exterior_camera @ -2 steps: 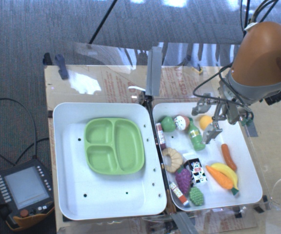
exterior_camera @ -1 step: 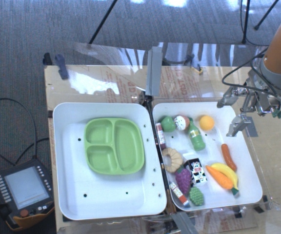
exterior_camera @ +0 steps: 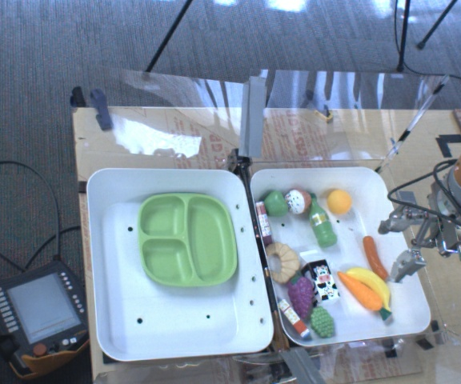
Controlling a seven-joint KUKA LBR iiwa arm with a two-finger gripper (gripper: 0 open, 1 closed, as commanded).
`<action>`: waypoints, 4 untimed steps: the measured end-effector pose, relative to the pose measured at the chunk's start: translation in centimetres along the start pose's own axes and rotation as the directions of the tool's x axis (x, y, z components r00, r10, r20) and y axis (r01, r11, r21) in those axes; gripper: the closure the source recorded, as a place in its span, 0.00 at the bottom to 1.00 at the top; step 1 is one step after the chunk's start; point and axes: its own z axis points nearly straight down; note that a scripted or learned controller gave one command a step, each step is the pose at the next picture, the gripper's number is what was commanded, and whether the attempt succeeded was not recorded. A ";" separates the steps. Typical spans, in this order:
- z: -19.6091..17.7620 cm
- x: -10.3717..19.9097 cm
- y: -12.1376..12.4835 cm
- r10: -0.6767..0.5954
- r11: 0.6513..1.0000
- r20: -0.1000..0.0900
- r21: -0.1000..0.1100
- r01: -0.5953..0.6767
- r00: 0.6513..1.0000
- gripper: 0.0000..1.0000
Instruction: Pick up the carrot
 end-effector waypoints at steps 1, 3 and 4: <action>14.2 3.5 1.0 -0.028 1.000 0.002 0.000 0.028 1.000 0.00; 4.6 4.1 4.8 0.150 0.989 0.007 -0.001 -0.150 0.989 1.00; 3.8 4.1 4.9 0.146 0.989 0.004 -0.001 -0.146 0.989 1.00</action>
